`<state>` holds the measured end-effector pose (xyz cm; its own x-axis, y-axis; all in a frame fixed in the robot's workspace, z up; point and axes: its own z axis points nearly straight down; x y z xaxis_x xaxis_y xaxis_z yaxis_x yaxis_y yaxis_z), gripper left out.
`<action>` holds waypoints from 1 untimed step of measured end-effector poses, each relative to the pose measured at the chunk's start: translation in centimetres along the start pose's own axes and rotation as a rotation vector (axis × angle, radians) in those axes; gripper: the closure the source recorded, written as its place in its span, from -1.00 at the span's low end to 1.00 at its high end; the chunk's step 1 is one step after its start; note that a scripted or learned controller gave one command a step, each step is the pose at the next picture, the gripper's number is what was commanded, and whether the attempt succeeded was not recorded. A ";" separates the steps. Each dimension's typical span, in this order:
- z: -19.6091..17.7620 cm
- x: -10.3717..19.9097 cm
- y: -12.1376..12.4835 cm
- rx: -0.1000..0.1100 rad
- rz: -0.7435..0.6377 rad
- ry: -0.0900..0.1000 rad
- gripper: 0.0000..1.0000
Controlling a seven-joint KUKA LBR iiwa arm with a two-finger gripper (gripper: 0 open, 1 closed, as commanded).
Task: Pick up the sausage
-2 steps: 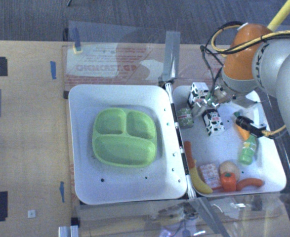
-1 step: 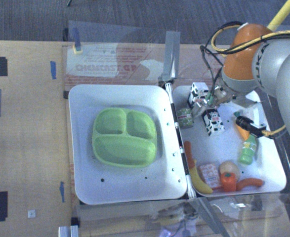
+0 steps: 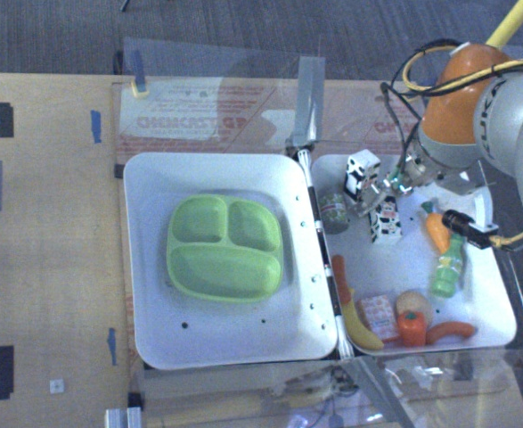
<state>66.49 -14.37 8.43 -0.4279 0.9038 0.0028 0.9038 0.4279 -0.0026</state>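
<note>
Jaws (image 3: 379, 205) hang well apart from the sausage (image 3: 450, 332), at the bin's near edge.

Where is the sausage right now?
The sausage lies in the right bin, at its near right corner, just right of the red pepper and below the green bottle.

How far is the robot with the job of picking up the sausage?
Nothing looks done yet. The long reddish sausage lies on the floor of the right white bin, near its front edge, beside a red tomato-like toy. The two-finger gripper is at the far end of that bin, over a black-and-white cow figure, apart from the sausage. Reaching, gripping and lifting all remain.
</note>
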 end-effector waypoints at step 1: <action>0.0 0.0 0.0 0.000 -0.001 0.000 -1.00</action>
<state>66.50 -14.36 8.44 -0.4286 0.9035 0.0024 0.9035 0.4286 -0.0028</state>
